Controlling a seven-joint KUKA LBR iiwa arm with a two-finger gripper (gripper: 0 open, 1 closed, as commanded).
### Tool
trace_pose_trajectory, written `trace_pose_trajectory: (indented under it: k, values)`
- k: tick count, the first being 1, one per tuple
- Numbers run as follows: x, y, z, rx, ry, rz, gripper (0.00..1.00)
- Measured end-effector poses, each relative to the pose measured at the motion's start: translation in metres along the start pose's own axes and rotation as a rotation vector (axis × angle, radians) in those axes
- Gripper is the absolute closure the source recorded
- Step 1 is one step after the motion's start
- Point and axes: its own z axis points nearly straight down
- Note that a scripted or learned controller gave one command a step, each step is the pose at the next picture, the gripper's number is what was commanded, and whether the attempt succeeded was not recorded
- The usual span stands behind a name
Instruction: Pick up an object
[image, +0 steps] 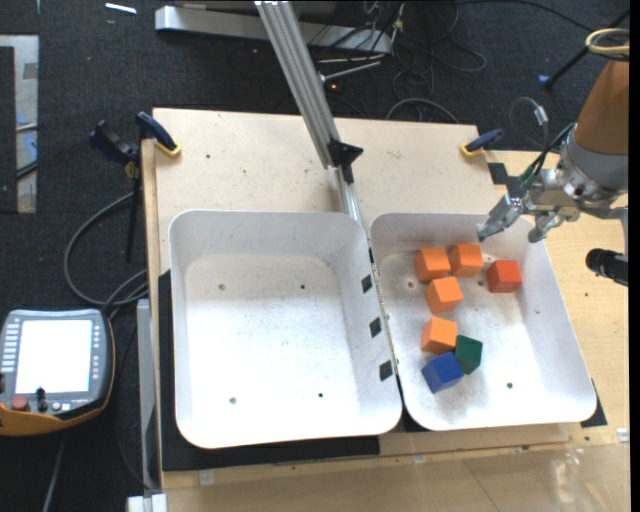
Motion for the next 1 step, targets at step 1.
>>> trace_pose_trajectory:
  k: [1]
  values:
    - [-0.0129,0.0288,0.0456,-0.001,-0.001,0.0,0.0]
